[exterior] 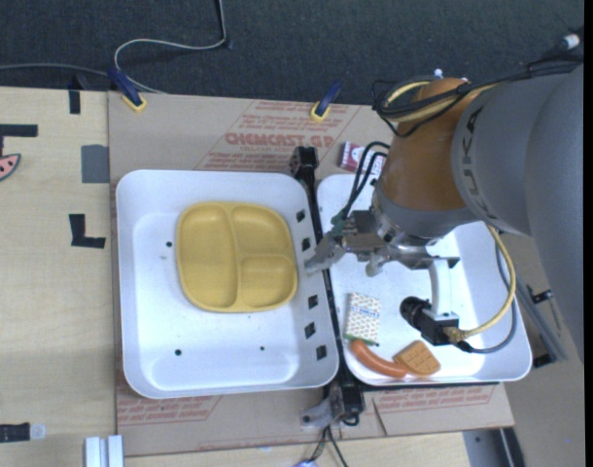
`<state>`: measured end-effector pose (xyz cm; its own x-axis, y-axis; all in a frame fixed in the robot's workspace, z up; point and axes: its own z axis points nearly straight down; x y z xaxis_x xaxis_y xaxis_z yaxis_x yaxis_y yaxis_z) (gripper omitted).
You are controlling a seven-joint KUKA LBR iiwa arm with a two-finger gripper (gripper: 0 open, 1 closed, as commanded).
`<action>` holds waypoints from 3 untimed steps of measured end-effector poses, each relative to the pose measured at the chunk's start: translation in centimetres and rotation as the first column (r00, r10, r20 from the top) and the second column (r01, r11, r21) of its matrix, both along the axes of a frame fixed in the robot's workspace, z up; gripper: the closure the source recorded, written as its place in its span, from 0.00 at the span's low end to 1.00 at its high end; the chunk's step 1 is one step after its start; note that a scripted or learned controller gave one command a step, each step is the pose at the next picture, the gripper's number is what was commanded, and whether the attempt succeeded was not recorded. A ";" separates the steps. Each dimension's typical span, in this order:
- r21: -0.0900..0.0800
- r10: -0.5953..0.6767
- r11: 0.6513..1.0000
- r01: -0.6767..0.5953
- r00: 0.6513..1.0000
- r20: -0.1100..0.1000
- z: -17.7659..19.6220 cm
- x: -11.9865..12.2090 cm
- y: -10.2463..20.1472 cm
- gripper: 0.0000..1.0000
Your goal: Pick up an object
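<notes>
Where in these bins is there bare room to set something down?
Left bin: bare floor between the yellow plate and the bin's bottom wall, plus a strip left of the plate. Right bin is crowded: the arm overhangs it, and a packet, sausage and cracker fill its bottom left corner.

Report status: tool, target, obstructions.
Tool over the bins' shared edge, grip unclear. Packet, carrot and cracker lie loose in right bin. Yellow plate sits in left bin.

A pale wooden bench (44,290) carries a brown cardboard sheet (258,139) printed in red, held at its far edge by two yellow clamps (129,92). Black tape marks (80,230) dot the bench's left side. Beyond the far edge lies dark carpet (374,17), crossed by a thin white cable (170,44).
</notes>
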<state>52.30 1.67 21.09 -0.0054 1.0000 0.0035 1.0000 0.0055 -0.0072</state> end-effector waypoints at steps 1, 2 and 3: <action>-0.004 -0.006 1.000 0.006 1.000 0.004 -2.7 -4.0 -5.3 0.00; -0.003 -0.003 1.000 0.003 1.000 0.004 -2.7 -0.9 -0.3 0.00; -0.003 -0.002 1.000 0.002 1.000 0.002 -1.8 -0.9 -0.2 1.00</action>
